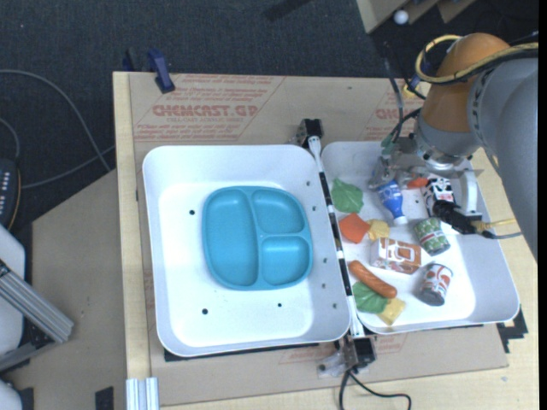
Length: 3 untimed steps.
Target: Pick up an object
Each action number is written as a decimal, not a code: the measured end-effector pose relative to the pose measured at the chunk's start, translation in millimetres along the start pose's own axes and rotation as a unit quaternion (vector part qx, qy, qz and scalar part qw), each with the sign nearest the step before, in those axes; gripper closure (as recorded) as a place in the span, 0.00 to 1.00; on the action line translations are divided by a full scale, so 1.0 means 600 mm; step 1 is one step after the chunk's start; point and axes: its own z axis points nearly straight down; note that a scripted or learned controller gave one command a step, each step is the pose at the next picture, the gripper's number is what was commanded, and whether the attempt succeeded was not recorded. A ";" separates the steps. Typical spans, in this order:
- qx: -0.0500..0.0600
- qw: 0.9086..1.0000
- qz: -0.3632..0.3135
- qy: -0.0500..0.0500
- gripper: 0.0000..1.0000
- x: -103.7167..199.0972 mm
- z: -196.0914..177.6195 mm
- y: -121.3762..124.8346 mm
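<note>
My gripper [405, 176] hangs low over the far part of the right bin [491, 267], below the orange band of the arm. Directly at its tip lies a blue and white bottle [393, 202]; whether the two touch is unclear. Around it lie a green leafy toy [346, 196], an orange piece [352, 227], a small yellow piece [379, 229], a red and white packet [396, 254], a green can [430, 236], a red can [434, 283] and a sausage [373, 279]. The wrist hides the bin's far edge.
The left bin [171, 254] holds a blue divided plate [256, 236]. A green piece [369, 298] and a yellow wedge [391, 311] lie at the right bin's near left corner. A black clip [310, 131] sits at the bins' shared rim. Cables trail around the wrist.
</note>
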 end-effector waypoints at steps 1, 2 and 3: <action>0.000 1.000 0.001 0.001 1.00 0.001 -0.037 -0.057; -0.003 1.000 0.000 0.001 1.00 0.058 0.015 0.002; -0.003 1.000 -0.001 0.001 1.00 0.151 -0.154 -0.086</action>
